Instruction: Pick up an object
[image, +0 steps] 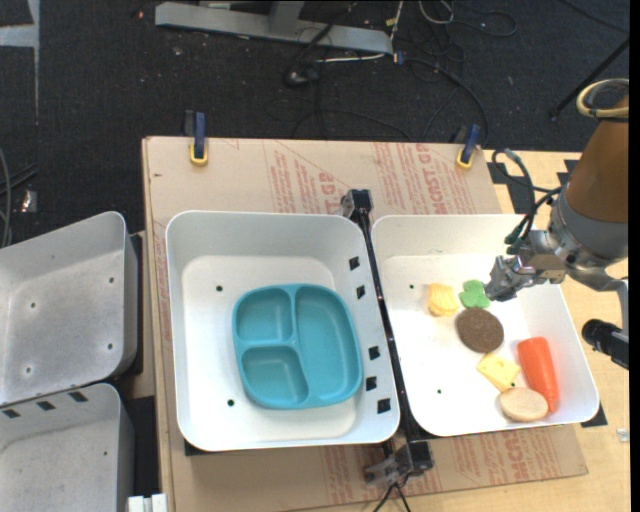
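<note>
Two white bins sit side by side on the bench. Left bin (190, 300) carries a teal divided tray (297, 346) at its middle. Right bin (420, 390) carries six toy foods: a yellow piece (441, 299) and a green piece (473, 294) near its centre, a brown round cookie (480, 330) just below them, a yellow wedge (497, 372), an orange carrot (539, 370) toward the right wall, and a tan bun (523, 404) at the near right corner. Arm's hand (503, 283) hovers just beside the green piece; whether it is open or closed, I cannot tell.
</note>
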